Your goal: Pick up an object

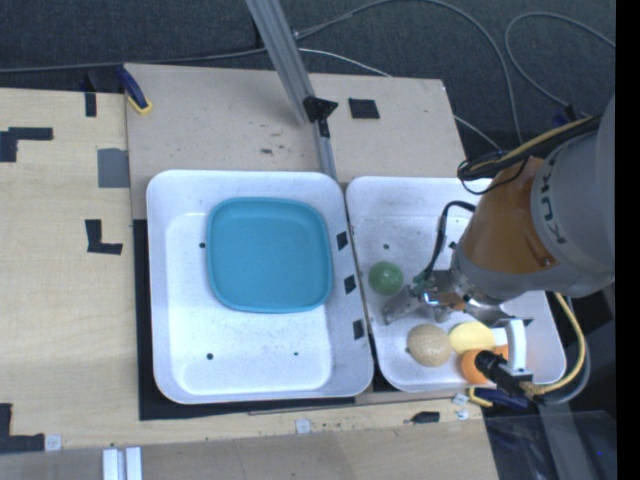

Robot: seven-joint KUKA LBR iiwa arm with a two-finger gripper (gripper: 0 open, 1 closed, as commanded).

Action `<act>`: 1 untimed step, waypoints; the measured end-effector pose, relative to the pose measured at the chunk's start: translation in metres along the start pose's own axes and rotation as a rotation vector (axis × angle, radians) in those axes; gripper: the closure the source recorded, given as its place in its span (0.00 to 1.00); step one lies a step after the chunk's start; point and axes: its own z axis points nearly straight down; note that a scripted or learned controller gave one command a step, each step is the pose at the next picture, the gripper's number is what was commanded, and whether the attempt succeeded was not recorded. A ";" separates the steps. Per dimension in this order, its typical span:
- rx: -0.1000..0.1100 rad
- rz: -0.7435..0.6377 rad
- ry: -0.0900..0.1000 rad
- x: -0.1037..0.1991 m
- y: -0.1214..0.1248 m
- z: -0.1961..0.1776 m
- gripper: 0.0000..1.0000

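Right bin (400, 208): green ball (385, 277) just left of gripper (400, 306).

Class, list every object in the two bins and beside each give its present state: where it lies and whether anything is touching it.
Blue plate: flat in the left bin, alone.
Green ball: right bin, loose, beside the tool.
Beige ball: right bin, near front wall, against the yellow object.
Yellow object: right bin, partly under the arm.
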 end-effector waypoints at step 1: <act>-0.006 0.000 -0.001 0.000 0.000 0.012 0.00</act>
